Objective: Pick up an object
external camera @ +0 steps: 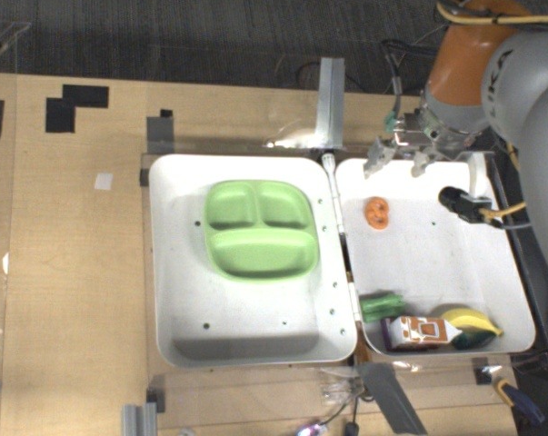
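Lying at lower right, a small carton (422, 332) and banana (470, 322) are sharing the right bin (455, 252); the gripper (398, 160), fingers apart and holding nothing, is hovering at upper right.

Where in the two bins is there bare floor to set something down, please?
Right bin: bare middle, between the orange piece and the near-edge clutter of green item, carton and banana. Left bin: margins around the green tray.

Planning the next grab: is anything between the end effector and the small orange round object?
Nothing visible. The end effector hangs over the right white bin's far edge; the small orange round object lies just below on bare floor.
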You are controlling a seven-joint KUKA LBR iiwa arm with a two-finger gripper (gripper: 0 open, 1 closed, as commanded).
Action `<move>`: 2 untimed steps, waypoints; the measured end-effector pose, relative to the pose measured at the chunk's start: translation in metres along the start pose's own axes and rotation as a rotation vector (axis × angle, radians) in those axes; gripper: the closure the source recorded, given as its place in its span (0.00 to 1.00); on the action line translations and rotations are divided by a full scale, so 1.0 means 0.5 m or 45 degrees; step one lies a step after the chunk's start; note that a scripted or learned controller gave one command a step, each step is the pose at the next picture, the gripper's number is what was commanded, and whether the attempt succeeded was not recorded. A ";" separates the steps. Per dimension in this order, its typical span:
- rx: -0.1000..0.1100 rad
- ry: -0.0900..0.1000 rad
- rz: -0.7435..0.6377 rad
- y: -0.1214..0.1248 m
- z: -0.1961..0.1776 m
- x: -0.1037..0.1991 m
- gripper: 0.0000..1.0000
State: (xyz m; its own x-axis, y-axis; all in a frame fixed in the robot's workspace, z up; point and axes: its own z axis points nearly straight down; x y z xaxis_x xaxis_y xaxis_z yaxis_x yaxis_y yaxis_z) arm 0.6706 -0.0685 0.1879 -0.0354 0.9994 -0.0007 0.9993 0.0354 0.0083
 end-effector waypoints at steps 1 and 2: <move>0.004 -0.001 0.208 -0.005 0.049 -0.110 0.00; -0.001 -0.001 0.030 -0.002 0.199 -0.047 0.00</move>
State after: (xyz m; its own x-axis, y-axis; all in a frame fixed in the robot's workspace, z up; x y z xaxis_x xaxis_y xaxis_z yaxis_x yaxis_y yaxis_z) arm 0.6714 -0.0922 0.0884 -0.0118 0.9999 -0.0012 0.9999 0.0118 0.0093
